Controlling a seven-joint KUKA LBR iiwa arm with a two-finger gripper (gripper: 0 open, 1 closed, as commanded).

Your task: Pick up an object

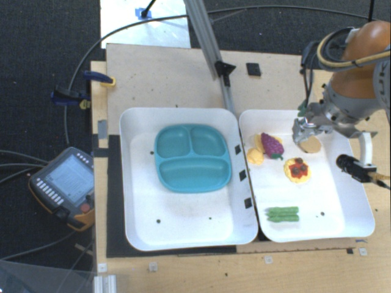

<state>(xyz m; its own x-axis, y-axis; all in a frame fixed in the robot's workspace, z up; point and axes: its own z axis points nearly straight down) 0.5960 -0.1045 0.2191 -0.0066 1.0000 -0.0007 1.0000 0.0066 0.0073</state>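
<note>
So the bench [171, 78] carried two white bins side by side. The left bin [137, 182] had a teal divided plate [192, 159] sitting toward its far edge, well apart from everything else. The right bin [348, 215] had all the small stuff: a green bean bundle [282, 214] near the front edge, a purple eggplant-looking toy [272, 144] up toward the far-left corner with a little yellow piece [255, 157] touching or just beside it, a round yellow-and-red pizza-ish toy [297, 170] around the middle, and a tan cookie-like disc [311, 145] near the far edge.

The gripper [303, 131] was down right over that tan disc, at its far-left rim. Couldn't tell from this angle how it was set, since the wrist blocked it, and nothing visibly sat in it.

My guess was the disc was the target. It looked like light, stiff plastic play food, probably smooth and a bit slippery, not fragile. Being flat and low, it'd want a pinch across its edges, square on, or it'd likely skate along the bin floor.
</note>
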